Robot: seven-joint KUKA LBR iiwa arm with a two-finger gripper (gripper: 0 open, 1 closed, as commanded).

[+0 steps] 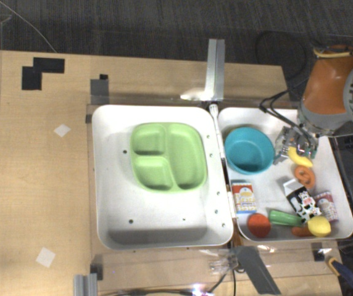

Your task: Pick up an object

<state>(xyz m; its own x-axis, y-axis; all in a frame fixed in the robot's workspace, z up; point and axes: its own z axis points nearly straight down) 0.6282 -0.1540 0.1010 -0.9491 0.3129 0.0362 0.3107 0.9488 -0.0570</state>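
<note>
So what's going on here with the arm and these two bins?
A robot arm reaches in from the right, its end effector low over the right bin, just above a banana and next to a blue bowl. Nothing is visibly lifted yet. More small items lie nearby: a donut, a tomato, a lemon. The left bin holds a green tray.

Tabletop [34, 184]: pale wood-look board, matt, smooth. Left bin [112, 227] and right bin [339, 184]: white moulded plastic, smooth, soft sheen. Divided green tray [167, 156]: matt plastic. Blue bowl [249, 150]: smooth plastic, slight gloss. Banana [300, 157], lemon [319, 226], tomato [259, 224]: glossy toy plastic. Small carton [242, 198]: printed card. Upright post [216, 69] between the bins: brushed metal. Arm band [324, 85]: glossy orange casing.
</note>
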